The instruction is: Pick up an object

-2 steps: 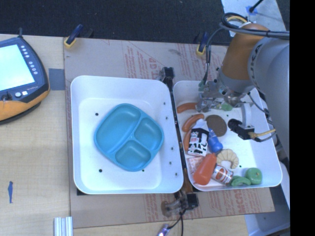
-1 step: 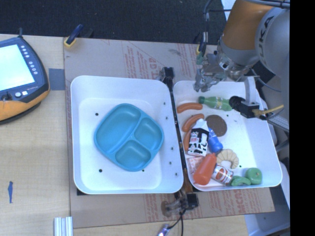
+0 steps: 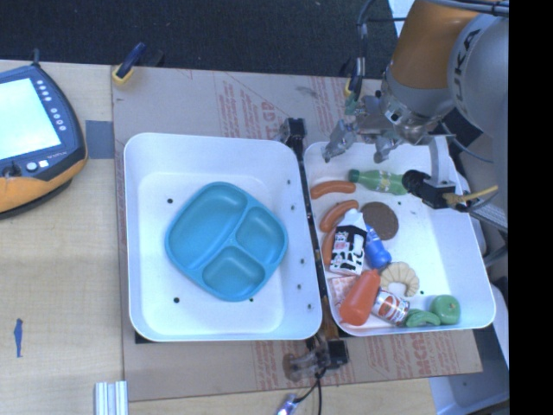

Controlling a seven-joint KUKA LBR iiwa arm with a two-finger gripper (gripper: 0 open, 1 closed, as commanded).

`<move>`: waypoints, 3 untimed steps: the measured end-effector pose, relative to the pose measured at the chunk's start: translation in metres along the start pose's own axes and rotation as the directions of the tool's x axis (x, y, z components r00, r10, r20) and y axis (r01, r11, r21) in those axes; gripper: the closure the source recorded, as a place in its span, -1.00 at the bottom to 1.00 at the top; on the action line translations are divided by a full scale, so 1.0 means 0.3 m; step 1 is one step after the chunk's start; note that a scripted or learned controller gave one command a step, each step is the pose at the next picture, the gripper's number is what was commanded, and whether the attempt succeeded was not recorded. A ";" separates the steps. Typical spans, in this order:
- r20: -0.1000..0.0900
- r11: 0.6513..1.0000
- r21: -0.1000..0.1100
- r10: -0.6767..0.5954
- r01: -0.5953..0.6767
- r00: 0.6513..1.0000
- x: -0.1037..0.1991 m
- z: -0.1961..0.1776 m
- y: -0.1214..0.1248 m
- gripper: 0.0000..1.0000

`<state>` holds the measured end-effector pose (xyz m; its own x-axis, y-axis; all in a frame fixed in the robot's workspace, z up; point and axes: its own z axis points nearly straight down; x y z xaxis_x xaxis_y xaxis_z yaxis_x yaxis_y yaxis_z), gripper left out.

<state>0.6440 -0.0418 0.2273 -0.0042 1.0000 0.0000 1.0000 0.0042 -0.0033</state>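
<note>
Hovering at the upper edge of the right bin (image 3: 471, 258), the gripper (image 3: 359, 150) shows two metal fingers spread apart with nothing between them. Just below it, near the bin's top, lies a glossy green bottle (image 3: 380, 181), long axis running left to right, its dark cap toward the right. Two smooth orange-brown sausages (image 3: 335, 201) lie on a slant beside a flat brown disc (image 3: 380, 220). Lower sit a black-and-white carton (image 3: 347, 249), a blue bottle (image 3: 377, 253), a red-orange bottle (image 3: 359, 297), a ridged beige croissant (image 3: 400, 277) and green toys (image 3: 436, 312). Left of these, a moulded blue plastic plate (image 3: 226, 240) with three compartments rests in the left bin (image 3: 147, 232)
</note>
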 end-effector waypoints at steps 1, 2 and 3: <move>0.002 1.000 0.002 -0.001 0.001 1.000 -0.080 0.120 -0.135 -1.00; 0.002 1.000 0.002 0.000 0.000 1.000 -0.235 0.356 -0.033 -1.00; -0.002 1.000 0.021 0.003 -0.003 1.000 -0.259 0.464 0.026 -1.00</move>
<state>0.6515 -0.1194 0.0882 -0.0015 1.0000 0.0017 0.9997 0.0015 -0.0245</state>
